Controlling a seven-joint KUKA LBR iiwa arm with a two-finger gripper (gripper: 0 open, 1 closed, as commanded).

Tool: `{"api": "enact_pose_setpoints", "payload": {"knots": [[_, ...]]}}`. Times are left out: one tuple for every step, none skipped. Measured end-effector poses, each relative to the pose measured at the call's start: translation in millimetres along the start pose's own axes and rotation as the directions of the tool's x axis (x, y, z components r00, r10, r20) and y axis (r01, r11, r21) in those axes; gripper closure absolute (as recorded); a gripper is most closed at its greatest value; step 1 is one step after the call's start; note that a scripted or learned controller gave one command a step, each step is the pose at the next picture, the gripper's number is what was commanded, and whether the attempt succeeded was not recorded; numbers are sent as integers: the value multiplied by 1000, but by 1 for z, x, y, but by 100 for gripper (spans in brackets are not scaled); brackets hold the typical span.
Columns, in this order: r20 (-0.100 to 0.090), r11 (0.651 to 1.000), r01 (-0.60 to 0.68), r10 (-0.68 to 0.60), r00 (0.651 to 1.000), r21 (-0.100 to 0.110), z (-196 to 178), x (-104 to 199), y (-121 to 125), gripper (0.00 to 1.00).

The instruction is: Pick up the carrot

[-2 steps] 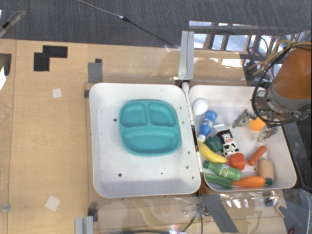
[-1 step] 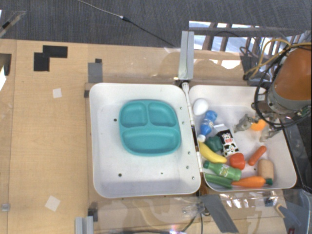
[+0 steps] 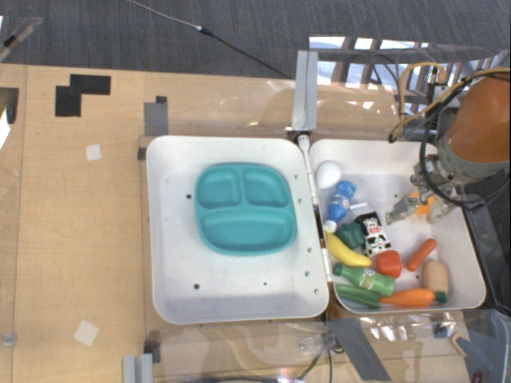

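The carrot [image 3: 413, 298], long, orange and tapered, is seen lying along the near wall of the right bin [image 3: 471, 250] among a banana [image 3: 346, 250] and other toy foods, a teal divided plate [image 3: 244, 207] is held in the left bin [image 3: 172, 238], and nothing is gripped by the gripper [image 3: 411, 207].

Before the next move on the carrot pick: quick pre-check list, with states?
1. Carrot located: ok, lying near the front edge of the right bin.
2. Gripper over the carrot: not ok, it sits toward the bin's back right, well away from it.
3. Fingers free of any object: cannot tell, too small and blurred.
4. Room around the carrot: not ok, a green bottle and a tan block crowd it.
5. Look-alike check: not ok, a second orange-red piece lies close behind.
6. Teal tray out of the way: ok, in the left bin.
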State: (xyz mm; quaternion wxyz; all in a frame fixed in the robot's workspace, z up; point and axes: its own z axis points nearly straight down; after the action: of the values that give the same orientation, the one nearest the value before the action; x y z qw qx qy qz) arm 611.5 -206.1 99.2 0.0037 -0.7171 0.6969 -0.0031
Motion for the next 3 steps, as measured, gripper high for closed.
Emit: {"api": "enact_pose_setpoints", "payload": {"knots": [[-1,987,158,-158,987,2,12,0,-15,0],[0,988,151,-151,989,11,0,0,-18,100],[4,948,317,-317,948,-2,-47,-8,-44,100]]}}
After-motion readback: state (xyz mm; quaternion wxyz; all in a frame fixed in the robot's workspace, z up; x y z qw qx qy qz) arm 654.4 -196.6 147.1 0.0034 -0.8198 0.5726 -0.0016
